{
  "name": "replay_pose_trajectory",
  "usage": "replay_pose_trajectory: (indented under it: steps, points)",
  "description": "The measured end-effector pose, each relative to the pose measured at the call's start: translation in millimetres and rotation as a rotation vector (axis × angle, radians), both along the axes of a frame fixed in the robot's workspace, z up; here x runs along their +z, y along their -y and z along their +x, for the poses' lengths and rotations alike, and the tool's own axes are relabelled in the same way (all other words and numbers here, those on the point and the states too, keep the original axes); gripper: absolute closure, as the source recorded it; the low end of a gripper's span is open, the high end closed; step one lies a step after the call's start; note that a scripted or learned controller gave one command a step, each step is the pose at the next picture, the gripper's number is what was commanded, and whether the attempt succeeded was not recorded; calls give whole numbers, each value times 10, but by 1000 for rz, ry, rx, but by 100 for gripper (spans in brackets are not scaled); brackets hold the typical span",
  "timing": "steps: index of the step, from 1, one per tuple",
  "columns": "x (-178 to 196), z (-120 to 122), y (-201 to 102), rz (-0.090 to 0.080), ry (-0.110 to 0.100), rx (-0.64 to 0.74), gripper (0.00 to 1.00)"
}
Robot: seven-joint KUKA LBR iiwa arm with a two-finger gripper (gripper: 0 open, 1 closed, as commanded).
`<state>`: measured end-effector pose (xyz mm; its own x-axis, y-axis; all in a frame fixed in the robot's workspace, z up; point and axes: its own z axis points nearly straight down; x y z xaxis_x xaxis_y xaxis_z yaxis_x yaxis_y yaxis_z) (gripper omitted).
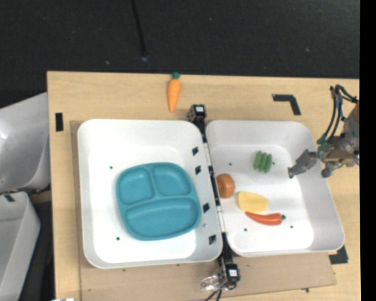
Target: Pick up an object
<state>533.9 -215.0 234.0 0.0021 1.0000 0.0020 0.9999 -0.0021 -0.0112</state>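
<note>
Bench [113, 93]: tan board bearing two white bins side by side.

Left bin [100, 143]: holds one teal divided plate [156, 199], lying flat near the middle.

Right bin [301, 231]: holds four small items. Green piece [262, 161] in the upper middle, alone. Orange round piece [225, 185] against the left wall. Yellow piece [252, 200] just beside it, and a red pepper [264, 218] touching or nearly touching the yellow piece's lower edge.

Carrot [173, 92]: outside the bins, on the bench above the left bin.

Gripper [307, 163]: at the right bin's right side, above the floor, near the green piece but apart from it. One dark finger [301, 163] shows pointing left; nothing lies between the fingers. Whether they are spread or closed: cannot tell.

Step in hand, judged: approach, no grasp yet. The green piece looks the best target, being nearest and free of neighbours. Centre over it, descend straight, and close across its narrow side. The yellow and red pair would likely crowd the fingers.
</note>
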Motion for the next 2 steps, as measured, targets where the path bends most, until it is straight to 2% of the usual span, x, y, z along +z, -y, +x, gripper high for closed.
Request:
replay_pose_trajectory:
  steps: [1, 2]
  points:
    - [68, 27, -4, -3, 12, 3, 0]
    - [-483, 14, -98, -2, 7, 3, 0]
